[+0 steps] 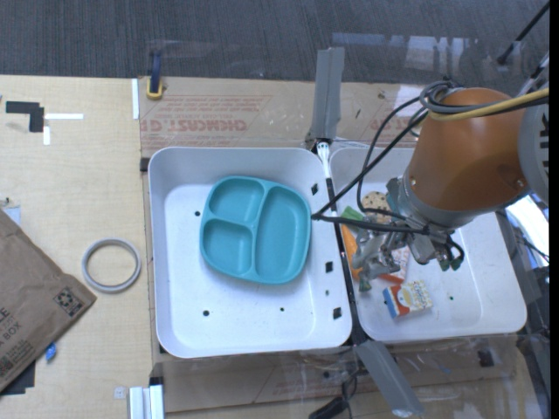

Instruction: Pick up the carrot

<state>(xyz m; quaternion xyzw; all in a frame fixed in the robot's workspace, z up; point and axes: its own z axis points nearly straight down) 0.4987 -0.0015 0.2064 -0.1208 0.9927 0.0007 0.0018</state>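
- My gripper [377, 260] hangs low over the left part of the right bin [489, 317]; its metal parts blur into the clutter under it, and I cannot tell its state.
- The carrot [349, 241], an orange sliver, lies at the gripper's 10 o'clock, tight against the bin's left wall and partly hidden by cables.
- At the gripper's 4 o'clock a small carton [408, 298] with a red and white label lies flat, just beside the gripper.
- At 12 o'clock a speckled round cookie [376, 202] peeks from under the arm's orange band [467, 151].
- Bare white floor opens toward 3 and 5 o'clock in the right bin.
- Past the shared rims at 9 o'clock, the left bin [175, 312] holds a teal divided plate [257, 229], with open floor all round it.
- Far out at 9 o'clock, a tape roll [112, 264] lies on the wooden bench [70, 173].
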